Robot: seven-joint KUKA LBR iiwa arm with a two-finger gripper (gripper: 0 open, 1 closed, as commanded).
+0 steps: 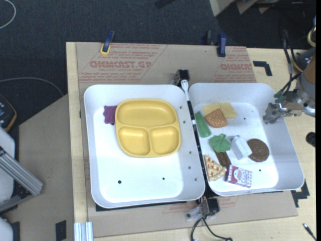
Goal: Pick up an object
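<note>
The right bin (281, 177) holds several toy food items: a yellow slab (224, 109), an orange waffle piece (215, 118), a green stick (202, 125), a green leafy piece (219, 143), a dark brown bar (223, 158), a grey-white piece (239, 147), a round brown cookie (258, 150), a pizza slice (214, 168) and a red-and-white packet (239, 175). My gripper (271, 113) hangs over the bin's upper right part, apart from the items, with the cookie below and to its left. Nothing shows in it.
The left bin (100, 185) carries a yellow divided plate (148, 127) with a purple item (109, 114) at its left edge. Clamps (106, 43) (221, 43) stand at the board's back edge. Cables run along the right side near the arm (307, 92).
</note>
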